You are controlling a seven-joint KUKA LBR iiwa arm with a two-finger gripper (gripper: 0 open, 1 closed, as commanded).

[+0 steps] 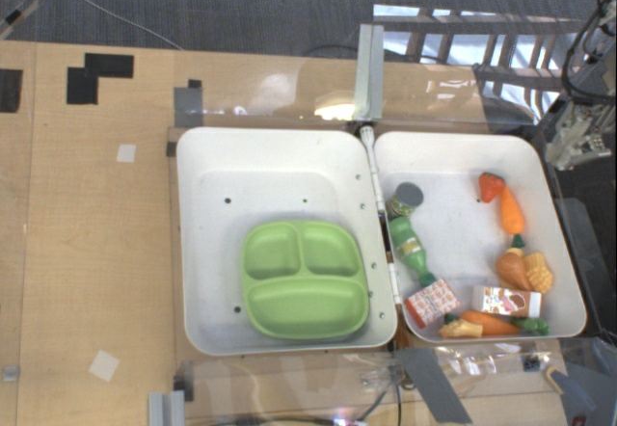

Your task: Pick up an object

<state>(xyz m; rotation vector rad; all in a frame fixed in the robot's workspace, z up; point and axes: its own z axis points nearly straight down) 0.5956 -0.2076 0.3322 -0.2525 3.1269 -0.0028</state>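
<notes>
The left bin (pixel 207 222) holds a green divided plate (pixel 304 279) lying flat in its front half. Several toy food items lie in the right bin (pixel 453 173). A green bottle (pixel 409 249) rests along the left wall, with a grey disc (pixel 409 195) just behind it. By the right wall are an orange carrot with a red end (pixel 506 204) and an orange and yellow piece (pixel 526 270). Along the front wall sit a red-and-white box (pixel 433 301), a small carton (pixel 509 302) and another carrot (pixel 487 325).
A metal divider (pixel 379 222) runs between the two bins. A grey post (pixel 368 72) and a metal rack (pixel 482 48) stand behind them. Cables and grey hardware (pixel 583 125) hang at the far right. Wooden bench (pixel 87 251) stretches to the left.
</notes>
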